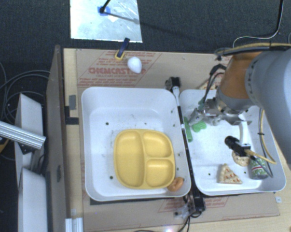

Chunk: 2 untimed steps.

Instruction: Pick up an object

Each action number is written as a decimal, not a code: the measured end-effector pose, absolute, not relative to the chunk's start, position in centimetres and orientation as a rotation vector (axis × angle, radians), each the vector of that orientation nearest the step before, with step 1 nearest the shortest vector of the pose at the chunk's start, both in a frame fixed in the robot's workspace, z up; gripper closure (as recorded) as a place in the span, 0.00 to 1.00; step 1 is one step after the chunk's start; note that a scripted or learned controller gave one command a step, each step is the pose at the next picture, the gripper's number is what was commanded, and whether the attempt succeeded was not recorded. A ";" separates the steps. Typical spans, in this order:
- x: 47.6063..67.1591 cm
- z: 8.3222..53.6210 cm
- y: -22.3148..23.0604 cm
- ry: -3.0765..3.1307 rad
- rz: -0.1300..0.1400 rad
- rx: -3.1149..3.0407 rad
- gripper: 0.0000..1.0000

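The grey arm (pixel 270 76) enters from the right edge of the frame, its orange band (pixel 233 76) above the wrist, and reaches down into the upper left part of the right-hand white bin (pixel 210 190). The gripper (pixel 198 117) sits low over that corner of the bin, close to the dark divider where the two bins meet. Whether it is open or closed cannot be told from this slant, and nothing can be seen caught in it.

A small green piece (pixel 200 126) lies on the bin floor just below the gripper in the frame, very near it; contact cannot be made out. Further toward the lower right of the same bin lie a toy pizza slice (pixel 228 174), a brown cookie-like piece (pixel 240 159) and a dark green can (pixel 257 168) resting on its side near the right wall.

The left-hand white bin (pixel 99 110) holds a yellow divided plate (pixel 144 158) in its lower middle, and a small orange-brown item (pixel 176 183) in its lower right corner, just beside the plate.

On the cardboard of the bench above the left bin rests a white egg-shaped thing (pixel 134 64)
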<state>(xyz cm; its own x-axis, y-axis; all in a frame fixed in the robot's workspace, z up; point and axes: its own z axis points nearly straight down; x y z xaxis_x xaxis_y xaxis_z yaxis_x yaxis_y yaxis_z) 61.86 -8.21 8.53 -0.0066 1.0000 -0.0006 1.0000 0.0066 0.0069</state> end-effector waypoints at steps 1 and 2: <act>64.1 10.1 -10.5 2.220 0.005 2.215 0.00; 67.0 8.5 -16.0 2.217 0.004 2.217 0.00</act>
